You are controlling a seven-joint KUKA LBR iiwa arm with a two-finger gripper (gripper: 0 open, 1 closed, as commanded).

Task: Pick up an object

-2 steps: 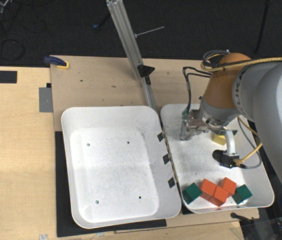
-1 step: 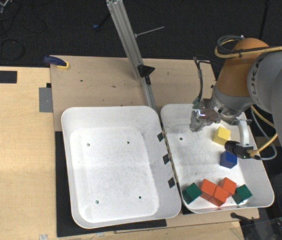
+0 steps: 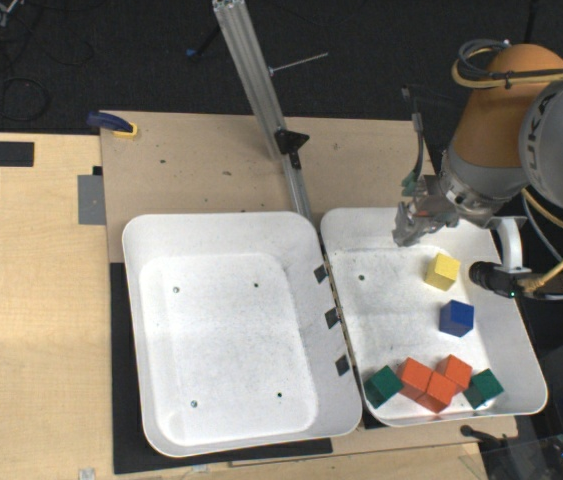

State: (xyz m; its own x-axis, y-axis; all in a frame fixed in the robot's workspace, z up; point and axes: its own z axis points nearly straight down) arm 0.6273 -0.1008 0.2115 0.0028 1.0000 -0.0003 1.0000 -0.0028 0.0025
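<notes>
My gripper (image 3: pixel 408 230) hangs over the far edge of the right bin (image 3: pixel 381 268); I cannot tell how wide it stands, and I see nothing in it. The yellow block (image 3: pixel 443 270) lies near, toward the right edge, the blue block (image 3: pixel 456 317) behind it. 2 green and 2 orange blocks crowd the near edge; a descent there could jam or nudge them.

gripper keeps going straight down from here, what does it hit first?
Probably bare floor of the right bin, near its far edge. The gripper points down left of the yellow cube, apart from it. Depth is hard to judge from this slant.
</notes>
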